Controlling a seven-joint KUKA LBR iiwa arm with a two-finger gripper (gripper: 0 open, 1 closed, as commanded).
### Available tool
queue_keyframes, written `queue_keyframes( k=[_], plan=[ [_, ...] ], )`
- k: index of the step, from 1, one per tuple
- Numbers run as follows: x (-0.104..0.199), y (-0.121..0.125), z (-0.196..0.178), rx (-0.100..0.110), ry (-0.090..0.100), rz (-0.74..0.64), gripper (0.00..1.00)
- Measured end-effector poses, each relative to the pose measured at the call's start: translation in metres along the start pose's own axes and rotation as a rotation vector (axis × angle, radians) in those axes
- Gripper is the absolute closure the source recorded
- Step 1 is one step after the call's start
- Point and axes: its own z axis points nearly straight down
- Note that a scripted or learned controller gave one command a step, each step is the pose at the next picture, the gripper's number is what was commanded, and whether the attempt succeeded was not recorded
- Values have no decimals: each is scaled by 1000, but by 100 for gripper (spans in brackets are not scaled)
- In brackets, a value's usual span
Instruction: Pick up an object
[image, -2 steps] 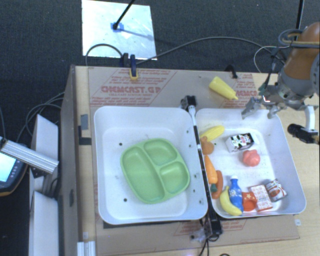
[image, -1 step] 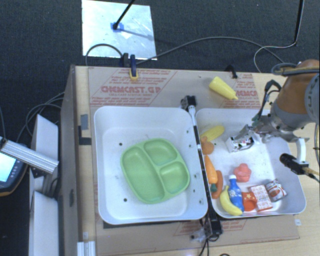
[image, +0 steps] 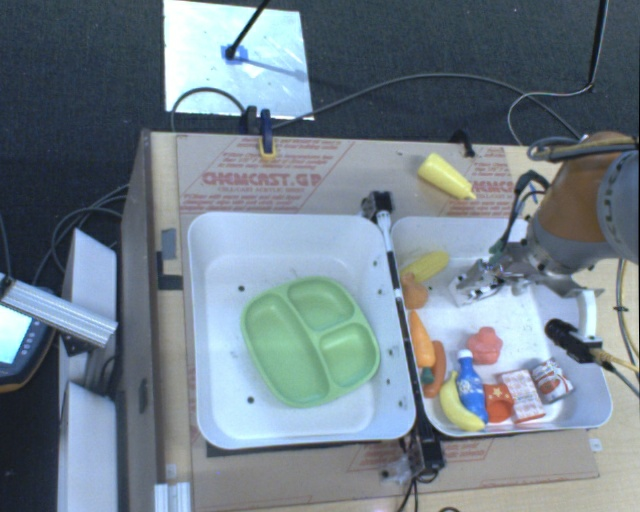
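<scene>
Arm (image: 590, 210): grey with orange band, reaching in from the right over the upper part of the right bin.
Gripper (image: 478, 285): low over the upper middle of the right bin (image: 600, 405), above bare white floor.
Jaws: too small and blurred to judge; cannot tell whether open or closed, nothing visibly held between them.
Left bin (image: 215, 250): holds a green divided plate (image: 310, 340), three compartments, lying flat near the centre.
Yellow corn-like piece (image: 425, 265): right bin, upper left corner, just left of the gripper, apart from it.
Orange piece (image: 413, 294): against the left wall, just below the yellow piece.
Carrot (image: 424, 342): along the left wall, lower down.
Red-pink item (image: 485, 344): mid-floor, below the gripper, well clear of it.
Banana (image: 458, 403): lower left corner of the right bin.
Blue-and-white bottle (image: 469, 385): touching the banana on its right.
Red-and-white packets (image: 532, 387): lower right area, side by side.
Yellow wedge (image: 445, 176): outside the bins, on the board above the right bin.
</scene>
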Motion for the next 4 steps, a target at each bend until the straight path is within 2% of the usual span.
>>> queue_keyframes(
  k=[1, 2, 3, 4],
  plan=[
    [9, -21, 13, 20, 1, 0, 0],
    [18, -66, 18, 23, 2, 1, 0],
    [18, -65, 7, 20, 2, 0, 100],
    [62, 16, -53, 18, 2, -2, 100]
  ],
)
